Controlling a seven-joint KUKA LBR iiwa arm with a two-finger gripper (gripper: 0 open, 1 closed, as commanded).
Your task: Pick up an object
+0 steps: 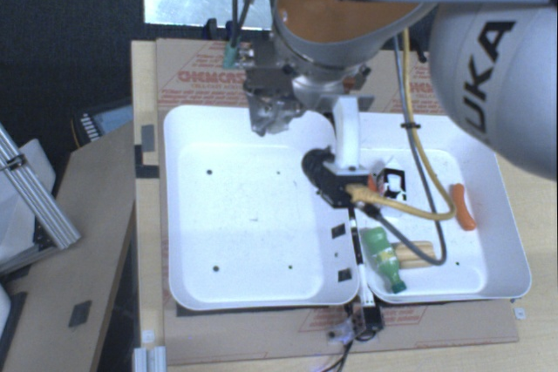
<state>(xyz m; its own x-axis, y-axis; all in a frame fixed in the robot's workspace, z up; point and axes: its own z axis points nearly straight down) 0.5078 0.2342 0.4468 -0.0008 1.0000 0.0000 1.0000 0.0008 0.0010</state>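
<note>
Green bottle (382, 255) looks best candidate: lies on side in right bin (488, 274), near-left corner, close to wall shared with left bin (244, 222). Tan stick (417, 250) just beside it, possibly touching. Orange piece (463, 206) well apart, toward right wall.

End effector (273, 113) hangs over left bin's far-right corner, nothing visibly held; open or closed, cannot tell.

Judgement: approach stage, no grasp yet. To do well:
- cross to right bin
- centre over bottle body
- grip across narrow width
- descend straight, clear of wall and stick

Risk: rounded bottle rolls or slips.
</note>
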